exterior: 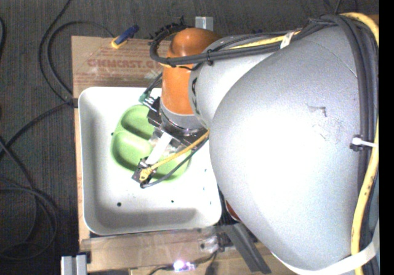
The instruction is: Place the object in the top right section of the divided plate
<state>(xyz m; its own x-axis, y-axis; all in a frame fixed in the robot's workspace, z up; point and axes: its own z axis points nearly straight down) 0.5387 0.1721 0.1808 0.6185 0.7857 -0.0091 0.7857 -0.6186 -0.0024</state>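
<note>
A green divided plate (128, 138) lies in the left white bin (98, 163), with two rounded sections showing on its left side. The arm reaches in from the right, and its orange band and wrist cover the plate's right half. My gripper (161, 139) hangs directly over the plate, hidden under the wrist. I see no loose object on the visible part of the plate.
The arm's large grey body covers the right bin and most of the right side. A brown cardboard sheet (101, 64) lies behind the left bin. A blue and yellow clip (125, 35) rests at its back edge. Cables run over the dark floor at left.
</note>
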